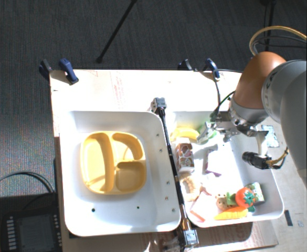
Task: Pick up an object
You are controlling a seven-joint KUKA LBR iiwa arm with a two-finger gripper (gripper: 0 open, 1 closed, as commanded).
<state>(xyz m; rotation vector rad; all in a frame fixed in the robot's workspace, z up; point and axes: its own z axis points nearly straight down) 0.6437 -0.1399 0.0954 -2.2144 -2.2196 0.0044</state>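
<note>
End effector (220,132) fingers indistinct.

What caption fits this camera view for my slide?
Robot arm reaching into the right bin of small toys; yellow divided plate in the left bin.

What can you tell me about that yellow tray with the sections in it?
The yellow tray is a rounded, glossy, plastic-looking divided plate with three compartments: a long one on the left, a curved one at top right and a squarish one at lower right. It lies flat, right way up, near the middle of the left bin, touching nothing else.
</note>
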